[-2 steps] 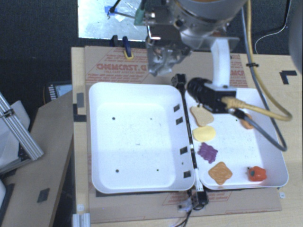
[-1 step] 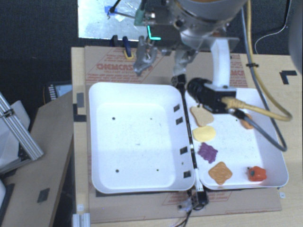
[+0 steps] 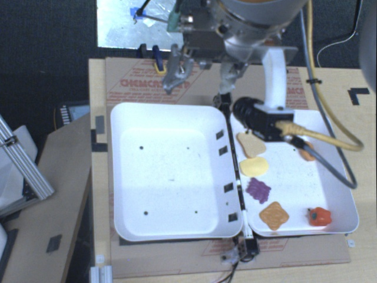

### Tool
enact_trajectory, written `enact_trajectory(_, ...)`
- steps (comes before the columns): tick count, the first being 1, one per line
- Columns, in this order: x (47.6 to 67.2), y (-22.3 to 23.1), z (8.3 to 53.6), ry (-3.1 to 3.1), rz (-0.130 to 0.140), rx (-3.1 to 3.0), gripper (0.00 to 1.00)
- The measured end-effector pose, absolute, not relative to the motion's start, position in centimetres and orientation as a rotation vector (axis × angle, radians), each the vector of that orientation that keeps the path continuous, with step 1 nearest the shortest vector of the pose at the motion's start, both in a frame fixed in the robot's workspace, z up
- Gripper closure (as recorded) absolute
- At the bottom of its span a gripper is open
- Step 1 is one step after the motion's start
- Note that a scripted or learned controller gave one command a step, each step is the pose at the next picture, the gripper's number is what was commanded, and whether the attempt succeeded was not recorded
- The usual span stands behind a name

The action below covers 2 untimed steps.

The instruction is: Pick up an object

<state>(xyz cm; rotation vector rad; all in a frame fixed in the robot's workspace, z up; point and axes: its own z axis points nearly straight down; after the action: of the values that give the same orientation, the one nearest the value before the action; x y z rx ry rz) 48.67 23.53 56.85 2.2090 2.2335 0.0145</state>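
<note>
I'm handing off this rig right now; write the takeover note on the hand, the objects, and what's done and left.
Hand: raised over the far edge of the bench, behind the two bins; one metal finger and a second stand apart with nothing between them.
Objects: all in the right white bin. Tan flat piece, pale yellow round piece, purple bumpy piece, orange diamond-shaped piece, red-orange tomato-like piece.
Left white bin: next to it, sharing the middle divider.
Done: no pick.
Left: choose an object, descend, grasp, lift.
</note>
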Motion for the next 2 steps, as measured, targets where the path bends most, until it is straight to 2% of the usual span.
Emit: enact_trajectory(2,48.67,23.53,56.85,2.234,0.014,2.209,0.00)
